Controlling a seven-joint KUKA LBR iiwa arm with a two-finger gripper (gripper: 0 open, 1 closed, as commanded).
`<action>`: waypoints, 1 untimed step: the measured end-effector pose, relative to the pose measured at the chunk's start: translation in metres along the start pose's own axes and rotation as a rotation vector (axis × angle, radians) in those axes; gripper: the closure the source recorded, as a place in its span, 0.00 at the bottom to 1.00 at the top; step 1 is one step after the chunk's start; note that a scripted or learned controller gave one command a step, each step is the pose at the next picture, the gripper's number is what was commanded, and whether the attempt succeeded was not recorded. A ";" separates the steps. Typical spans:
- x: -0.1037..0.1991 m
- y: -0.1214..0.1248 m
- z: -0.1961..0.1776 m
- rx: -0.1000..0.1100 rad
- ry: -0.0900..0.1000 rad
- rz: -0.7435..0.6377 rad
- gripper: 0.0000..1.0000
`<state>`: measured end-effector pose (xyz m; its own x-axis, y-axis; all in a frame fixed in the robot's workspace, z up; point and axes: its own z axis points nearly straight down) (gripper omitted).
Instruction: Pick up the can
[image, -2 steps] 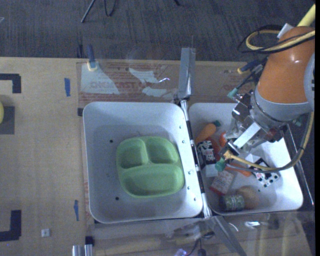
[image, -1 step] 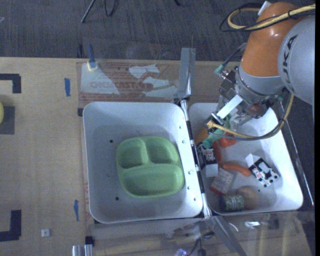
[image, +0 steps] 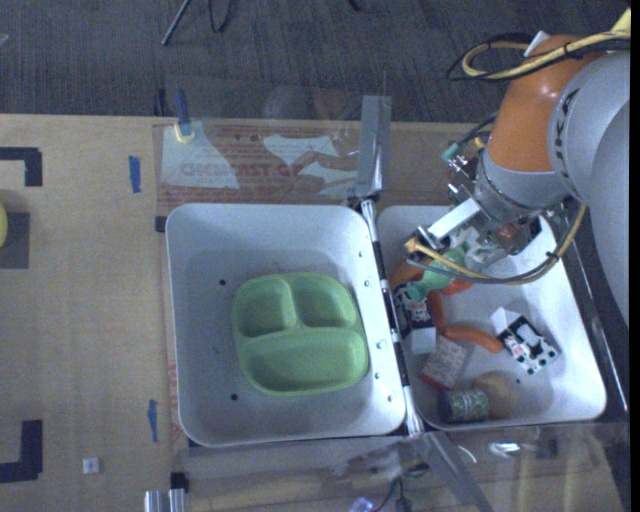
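Camera view: can (image: 466, 404) (on its side) lies below gripper (image: 447, 262).

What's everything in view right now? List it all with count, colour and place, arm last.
bins: two, white, side by side on the bench
tray: one, green, three compartments, centre of the left bin
can: one, greenish, lying on its side at the near edge of the right bin
round item: one, tan, right bin, touching the can on its right
carrot: one, orange, middle of the right bin
packet: one, reddish, right bin, just above the can
box: one, black and white, right side of the right bin
arm: one, grey with orange band, over the far part of the right bin
gripper: one, low among items at the right bin's far left
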<state>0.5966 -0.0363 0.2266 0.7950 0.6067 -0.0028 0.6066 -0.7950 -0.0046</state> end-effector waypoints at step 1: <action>0.025 0.051 -0.011 -0.003 0.004 0.400 1.00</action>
